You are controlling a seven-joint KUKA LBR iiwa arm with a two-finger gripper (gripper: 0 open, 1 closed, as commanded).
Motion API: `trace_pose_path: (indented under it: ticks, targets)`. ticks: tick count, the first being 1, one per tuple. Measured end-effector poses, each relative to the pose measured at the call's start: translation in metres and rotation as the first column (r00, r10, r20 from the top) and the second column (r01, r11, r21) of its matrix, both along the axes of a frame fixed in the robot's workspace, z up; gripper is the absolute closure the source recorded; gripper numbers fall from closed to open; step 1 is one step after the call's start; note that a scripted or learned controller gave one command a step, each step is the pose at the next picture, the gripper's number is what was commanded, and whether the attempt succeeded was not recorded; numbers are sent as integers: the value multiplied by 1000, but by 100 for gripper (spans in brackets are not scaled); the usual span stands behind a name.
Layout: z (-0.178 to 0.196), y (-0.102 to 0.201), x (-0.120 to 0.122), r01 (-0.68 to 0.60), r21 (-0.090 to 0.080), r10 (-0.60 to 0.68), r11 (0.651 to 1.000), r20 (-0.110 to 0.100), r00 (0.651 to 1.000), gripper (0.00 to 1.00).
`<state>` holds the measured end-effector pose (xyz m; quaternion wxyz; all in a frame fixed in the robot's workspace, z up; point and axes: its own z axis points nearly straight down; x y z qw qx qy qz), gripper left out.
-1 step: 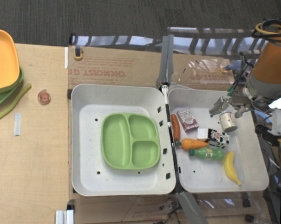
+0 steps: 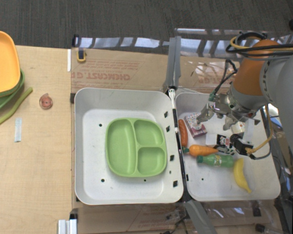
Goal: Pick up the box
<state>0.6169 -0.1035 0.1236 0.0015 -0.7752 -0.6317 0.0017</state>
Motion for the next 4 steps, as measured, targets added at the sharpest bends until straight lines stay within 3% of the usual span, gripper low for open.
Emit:
trace_pose_path:
  ticks: [1, 2, 3, 4]
  targets:
    - [-25, 11, 37, -283, -3, 283, 959, 8, 959, 0]
    - [-25, 1, 1, -338, -4, 338, 941, 15, 941, 0]
    - [-26, -1, 11, -453, -6, 453, 891, 13, 891, 0]
    - [-25, -2, 1, -803, -11, 803, 596, 12, 595, 0]
